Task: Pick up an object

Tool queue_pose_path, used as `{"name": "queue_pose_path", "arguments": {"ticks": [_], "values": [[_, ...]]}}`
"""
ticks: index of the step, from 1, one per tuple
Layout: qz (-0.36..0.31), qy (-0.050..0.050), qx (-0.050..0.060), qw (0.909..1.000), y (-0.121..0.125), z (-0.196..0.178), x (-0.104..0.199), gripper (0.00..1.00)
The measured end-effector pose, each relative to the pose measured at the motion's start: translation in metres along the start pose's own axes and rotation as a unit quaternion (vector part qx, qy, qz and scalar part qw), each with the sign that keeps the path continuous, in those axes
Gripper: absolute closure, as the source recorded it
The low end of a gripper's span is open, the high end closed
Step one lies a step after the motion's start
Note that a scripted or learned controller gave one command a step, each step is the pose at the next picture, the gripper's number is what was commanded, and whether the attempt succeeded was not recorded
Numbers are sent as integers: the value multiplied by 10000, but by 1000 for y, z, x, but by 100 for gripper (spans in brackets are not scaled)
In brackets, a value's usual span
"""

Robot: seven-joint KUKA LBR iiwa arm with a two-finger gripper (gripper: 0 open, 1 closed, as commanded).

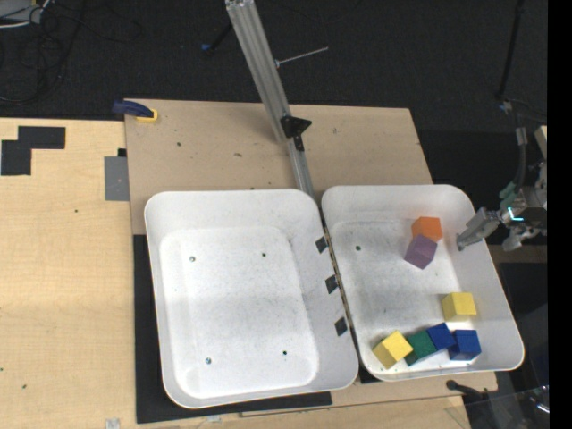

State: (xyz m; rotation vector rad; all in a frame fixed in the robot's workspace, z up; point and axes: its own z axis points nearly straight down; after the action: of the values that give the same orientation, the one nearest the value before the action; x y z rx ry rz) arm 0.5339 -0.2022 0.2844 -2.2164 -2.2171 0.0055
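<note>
The right bin (375, 204) holds several small blocks. An orange cube (427, 228) leans against a purple cube (420, 252) near the far right. A yellow cube (459, 306) sits alone closer to the front. Along the front wall lie a yellow block (391, 349), a green block (420, 347) and two blue blocks (440, 336) (465, 344). My gripper (496, 233) hovers over the right rim of this bin, just right of the orange cube. It is open, with nothing between its fingers.
The left bin (170, 213) stands beside the right one, with black clips (329, 282) along the shared edge. A slanted aluminium rail (268, 79) rises behind the bins. The wooden bench (63, 239) stretches to the left.
</note>
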Motion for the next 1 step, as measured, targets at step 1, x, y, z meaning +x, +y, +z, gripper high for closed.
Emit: {"name": "queue_pose_path", "arguments": {"ticks": [1], "values": [[1,-5,-22,10000,1,-2,0,0]]}}
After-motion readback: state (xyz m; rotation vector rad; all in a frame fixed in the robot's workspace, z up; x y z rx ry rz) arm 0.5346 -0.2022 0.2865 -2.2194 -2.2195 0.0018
